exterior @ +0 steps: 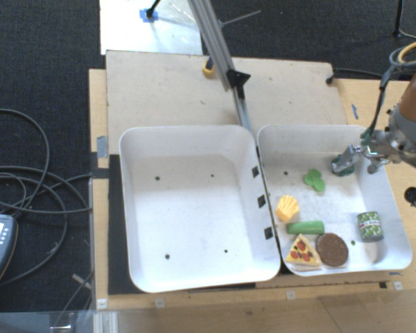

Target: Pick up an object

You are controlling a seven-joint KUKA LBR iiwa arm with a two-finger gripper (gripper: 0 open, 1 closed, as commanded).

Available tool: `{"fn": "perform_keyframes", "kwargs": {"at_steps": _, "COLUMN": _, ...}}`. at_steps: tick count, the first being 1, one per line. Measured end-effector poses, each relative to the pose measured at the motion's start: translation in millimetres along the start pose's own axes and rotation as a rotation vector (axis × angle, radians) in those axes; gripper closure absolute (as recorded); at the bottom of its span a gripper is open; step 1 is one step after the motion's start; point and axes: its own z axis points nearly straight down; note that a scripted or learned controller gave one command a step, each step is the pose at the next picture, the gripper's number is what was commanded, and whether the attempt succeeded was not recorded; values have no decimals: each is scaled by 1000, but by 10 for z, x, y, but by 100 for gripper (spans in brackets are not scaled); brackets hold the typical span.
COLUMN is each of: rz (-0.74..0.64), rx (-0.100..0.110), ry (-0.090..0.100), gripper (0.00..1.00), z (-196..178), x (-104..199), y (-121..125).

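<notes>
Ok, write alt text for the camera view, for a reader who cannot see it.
A grey robot arm's two-finger gripper hovers over the right shallow white bin, near a green leafy toy. Further down lie a yellow shell-shaped toy, green cucumber-like stick, toy pizza slice, brown round disc and small green can. The left shallow white bin sits alongside.

Bright, even light — soft shadows, slightly grainy.
</notes>
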Motion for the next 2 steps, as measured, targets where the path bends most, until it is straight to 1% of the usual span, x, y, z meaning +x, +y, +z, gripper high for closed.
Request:
{"fn": "perform_keyframes", "kwargs": {"at_steps": 1, "rz": -1, "rx": -4, "ry": -1, "gripper": 0, "z": -24, "x": 0, "y": 9}}
{"fn": "perform_keyframes", "kwargs": {"at_steps": 2, "rz": -1, "rx": -1, "ry": -1, "gripper": 0, "z": 402, "x": 5, "y": 61}}
